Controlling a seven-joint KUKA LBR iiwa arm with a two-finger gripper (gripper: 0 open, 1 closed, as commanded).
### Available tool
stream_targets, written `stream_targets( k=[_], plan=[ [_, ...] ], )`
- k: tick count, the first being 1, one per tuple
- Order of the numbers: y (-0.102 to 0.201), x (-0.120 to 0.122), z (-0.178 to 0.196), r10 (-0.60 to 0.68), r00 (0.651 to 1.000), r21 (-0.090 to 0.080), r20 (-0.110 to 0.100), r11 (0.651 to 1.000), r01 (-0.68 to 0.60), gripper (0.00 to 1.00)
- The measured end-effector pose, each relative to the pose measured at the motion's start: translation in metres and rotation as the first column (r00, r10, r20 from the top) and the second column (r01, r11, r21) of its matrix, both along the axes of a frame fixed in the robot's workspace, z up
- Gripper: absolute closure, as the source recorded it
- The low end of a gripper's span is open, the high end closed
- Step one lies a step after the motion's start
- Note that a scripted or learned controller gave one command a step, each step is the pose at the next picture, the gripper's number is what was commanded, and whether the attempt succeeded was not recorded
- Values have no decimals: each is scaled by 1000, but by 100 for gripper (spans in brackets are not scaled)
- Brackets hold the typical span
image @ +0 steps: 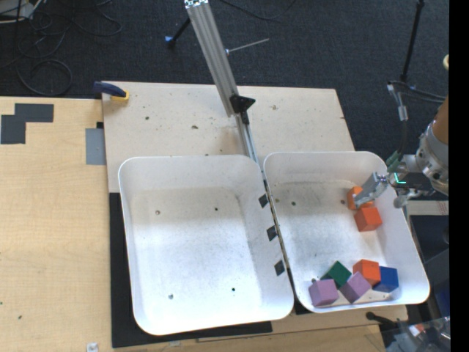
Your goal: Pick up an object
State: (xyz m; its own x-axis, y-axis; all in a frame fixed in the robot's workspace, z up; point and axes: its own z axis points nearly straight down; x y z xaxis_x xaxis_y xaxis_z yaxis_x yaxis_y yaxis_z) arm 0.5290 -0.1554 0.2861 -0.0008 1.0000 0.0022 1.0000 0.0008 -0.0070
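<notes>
The orange block (368, 218) sits in the right bin (315, 169), near its right wall and well apart from the other pieces. It looks like a small solid cube — stiff, light, with flat faces that should take a squeeze without slipping much. The best hold would be across two opposite flat sides, not corner to corner, since it lies a little turned relative to the bin walls.

The gripper (364, 193) hangs just above and beside the block's upper left corner. Something small and orange shows at its tip, but I cannot tell whether that is a second piece pinched there or simply part of the block behind it, and how the gripper is set is too small to read.

At the bin's near edge lies a cluster — a green block (338, 273), two purple blocks (323, 292), another orange one (367, 270) and a blue block (388, 278), packed touching one another and so harder to grip cleanly. The left bin (146, 196) lies alongside, across a divider.
</notes>
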Motion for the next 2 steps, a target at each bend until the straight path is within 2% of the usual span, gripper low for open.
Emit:
stream_targets(
  k=[1,2],
  plan=[
    [-1,0,2,-2,1000,-1,3,1000,2,0],
    [0,1,-63,-1,1000,0,-3,1000,1,0]
  ],
)
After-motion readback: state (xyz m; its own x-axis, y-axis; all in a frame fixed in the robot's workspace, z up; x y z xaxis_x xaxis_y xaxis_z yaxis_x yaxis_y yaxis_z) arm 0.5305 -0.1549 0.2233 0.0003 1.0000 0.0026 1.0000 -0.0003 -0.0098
